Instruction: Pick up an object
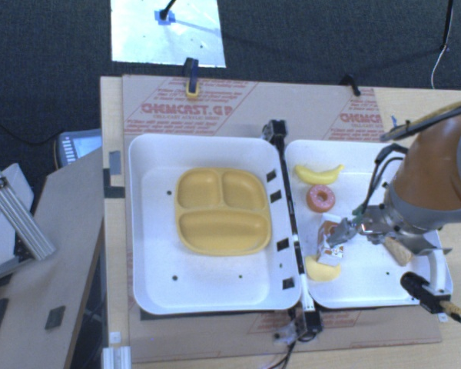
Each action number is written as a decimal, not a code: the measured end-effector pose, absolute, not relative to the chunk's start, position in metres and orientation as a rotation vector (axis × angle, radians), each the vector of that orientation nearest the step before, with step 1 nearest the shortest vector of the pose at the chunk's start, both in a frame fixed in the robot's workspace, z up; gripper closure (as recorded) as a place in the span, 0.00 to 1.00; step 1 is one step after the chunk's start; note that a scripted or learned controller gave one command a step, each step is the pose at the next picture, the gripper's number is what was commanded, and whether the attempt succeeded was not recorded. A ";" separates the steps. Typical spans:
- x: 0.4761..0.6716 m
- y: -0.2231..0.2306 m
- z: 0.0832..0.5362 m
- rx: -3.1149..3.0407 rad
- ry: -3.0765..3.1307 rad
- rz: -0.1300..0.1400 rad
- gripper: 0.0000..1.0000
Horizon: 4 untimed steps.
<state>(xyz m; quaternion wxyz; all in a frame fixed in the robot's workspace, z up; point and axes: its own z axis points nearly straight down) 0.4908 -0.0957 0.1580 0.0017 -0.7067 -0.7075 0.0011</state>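
The pincer (340, 235), its spread impossible to tell, hangs over the small brown-and-white carton (331, 246). Just below it, the yellow plastic lemon wedge (323, 269) could deflect a grasp.

left bin (150, 206): yellow divided plate (219, 210) at centre | right bin (369, 287): banana (319, 174) upper left, pink donut (320, 198) below it, small carton (331, 243) touching yellow piece (323, 270) | hand (346, 233) just beside the carton, arm (434, 179) at frame right
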 end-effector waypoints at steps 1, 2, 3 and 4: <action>0.495 -0.096 0.100 -2.219 -2.225 -0.013 0.00; 0.496 -0.095 0.084 -2.221 -2.221 0.000 0.00; 0.497 -0.096 0.096 -2.224 -2.223 -0.004 1.00; 0.490 -0.099 0.154 -2.222 -2.227 -0.005 1.00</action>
